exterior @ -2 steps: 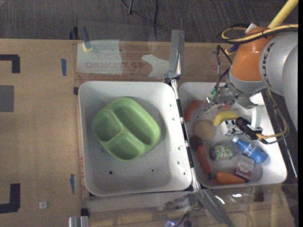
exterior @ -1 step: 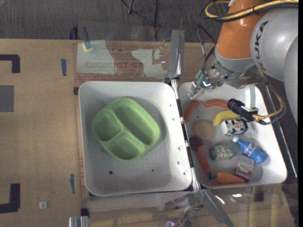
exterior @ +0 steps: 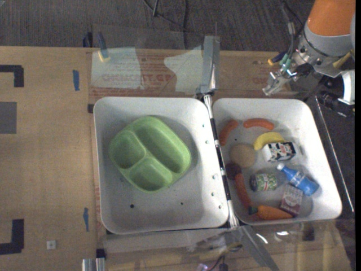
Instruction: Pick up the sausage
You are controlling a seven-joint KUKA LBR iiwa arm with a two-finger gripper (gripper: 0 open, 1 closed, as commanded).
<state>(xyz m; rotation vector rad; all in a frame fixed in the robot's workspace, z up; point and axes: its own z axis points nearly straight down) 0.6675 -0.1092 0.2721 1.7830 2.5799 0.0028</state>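
1. Two reddish sausage-like pieces lie at the back of the right bin [exterior: 330, 168]; we take the sausage [exterior: 258, 123] as the short glossy one just behind the banana [exterior: 268, 140].
2. Gripper [exterior: 276, 82] hangs beyond the bin's far rim, holding nothing; the arm is cropped at top right.
3. Finger spread: we cannot tell.

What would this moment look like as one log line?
stage: approach | gripper: above bench, behind right bin | sausage: in right bin, untouched | green plate: left bin
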